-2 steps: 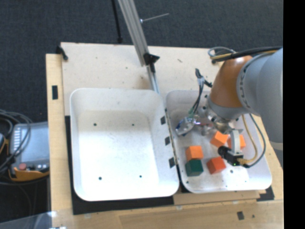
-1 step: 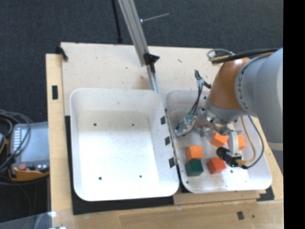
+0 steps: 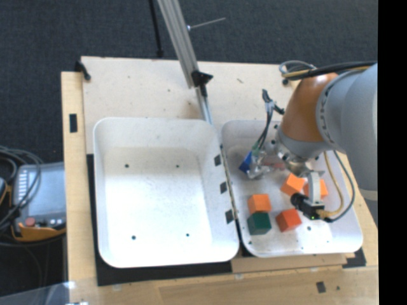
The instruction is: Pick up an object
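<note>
The right bin [image 3: 343,237] holds several small blocks. A blue piece [image 3: 246,164] lies near the bin's left wall, right against my gripper [image 3: 257,168], which hangs low over that spot under the grey and orange wrist [image 3: 305,116]. An orange block [image 3: 259,203] sits in front of it, with a green block [image 3: 259,223] just nearer the front rim. Another orange block [image 3: 289,219] lies to the right of the green one. Two more orange pieces [image 3: 294,184] lie partly under the wrist and its cables.
The left bin [image 3: 105,170] stands beside the right one, their walls touching along the middle. A slanted metal pole [image 3: 181,37] rises from the bench behind the bins. Black cables [image 3: 318,210] loop from the wrist over the right bin.
</note>
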Controlling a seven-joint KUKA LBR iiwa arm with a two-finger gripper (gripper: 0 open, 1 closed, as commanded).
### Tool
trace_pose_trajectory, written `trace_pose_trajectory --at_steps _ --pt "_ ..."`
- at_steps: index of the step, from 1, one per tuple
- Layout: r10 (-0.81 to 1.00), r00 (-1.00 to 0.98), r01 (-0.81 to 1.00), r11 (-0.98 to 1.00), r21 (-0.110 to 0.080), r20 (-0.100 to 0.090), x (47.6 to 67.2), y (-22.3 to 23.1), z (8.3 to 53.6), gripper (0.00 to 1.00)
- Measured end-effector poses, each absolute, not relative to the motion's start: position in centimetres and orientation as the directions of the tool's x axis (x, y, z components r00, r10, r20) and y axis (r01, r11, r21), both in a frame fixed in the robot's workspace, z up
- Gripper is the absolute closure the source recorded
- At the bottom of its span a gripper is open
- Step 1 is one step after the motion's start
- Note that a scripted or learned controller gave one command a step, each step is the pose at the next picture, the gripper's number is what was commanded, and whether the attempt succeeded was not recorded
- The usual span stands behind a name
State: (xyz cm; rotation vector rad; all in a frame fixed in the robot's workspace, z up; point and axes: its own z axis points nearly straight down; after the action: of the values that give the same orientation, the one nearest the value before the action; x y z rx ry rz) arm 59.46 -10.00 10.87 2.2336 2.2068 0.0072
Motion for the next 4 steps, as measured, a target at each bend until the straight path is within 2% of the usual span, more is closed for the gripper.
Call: trace_pose_trajectory --at_steps 1,3,4 --pt "1.000 0.004 1.000 -0.004 0.005 0.000 60.0 -10.3 15.3 1.00" --pt "1.000 -0.004 1.000 0.004 0.008 -0.001 59.5 -10.1 25.5 1.00" --pt "1.000 -0.007 1.000 0.007 0.002 0.000 60.7 -4.4 25.1 1.00"
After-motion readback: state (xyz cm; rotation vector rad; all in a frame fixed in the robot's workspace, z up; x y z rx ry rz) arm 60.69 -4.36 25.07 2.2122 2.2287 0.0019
